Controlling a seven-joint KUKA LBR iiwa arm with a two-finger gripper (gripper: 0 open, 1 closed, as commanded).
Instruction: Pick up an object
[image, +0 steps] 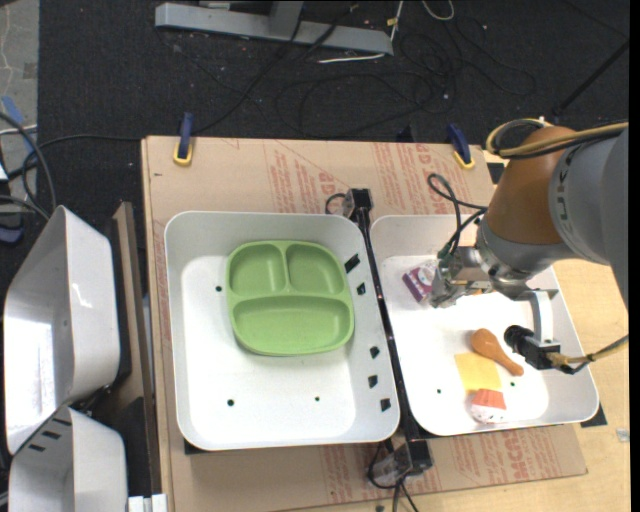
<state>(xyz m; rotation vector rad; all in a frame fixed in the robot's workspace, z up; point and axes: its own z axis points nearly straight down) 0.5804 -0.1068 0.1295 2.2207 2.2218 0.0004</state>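
Hand (437, 285) is down at the purple packet (417, 283) in the right bin (575, 405); grip state cannot be told. Next: confirm hold, then lift.

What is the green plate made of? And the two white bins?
The green plate looks like smooth moulded plastic: one even colour, rounded corners, three pressed-in compartments and a soft sheen. The left white bin and right white bin also look like plastic, matte white with rounded rims, though painted metal cannot be ruled out from this view.
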